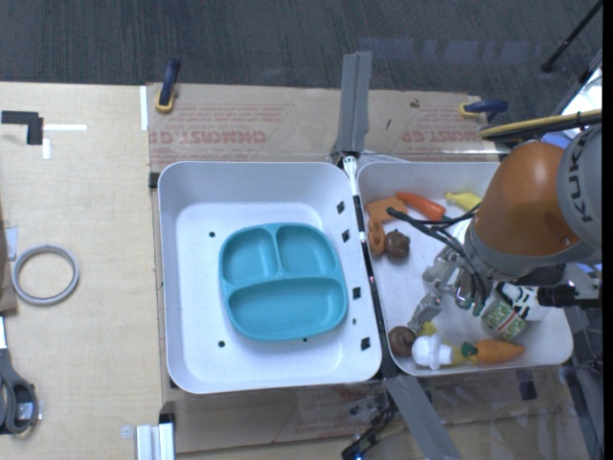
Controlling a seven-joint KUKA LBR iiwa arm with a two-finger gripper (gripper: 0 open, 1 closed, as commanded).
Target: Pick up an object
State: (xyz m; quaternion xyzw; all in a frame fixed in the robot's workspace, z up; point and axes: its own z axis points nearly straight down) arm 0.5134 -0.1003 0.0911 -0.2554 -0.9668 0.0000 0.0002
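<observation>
From my feed, the gripper (428, 307) hangs low over the right bin (383, 257), its metal fingers (422, 311) slightly parted with nothing between them. Just below the tips sit a brown round toy (401, 338) and a white piece (429, 351), with an orange carrot (496, 352) lying beside them along the near wall. A green-and-white object (507, 314) rests just right of the gripper, partly under the arm. Farther back I see a brown item (396, 245), a red-orange carrot (420, 202) and a yellow piece (463, 199) near the far wall. The left bin (182, 257) holds a teal divided plate (283, 281). A grey ring (43, 274) lies on the bench at far left.
</observation>
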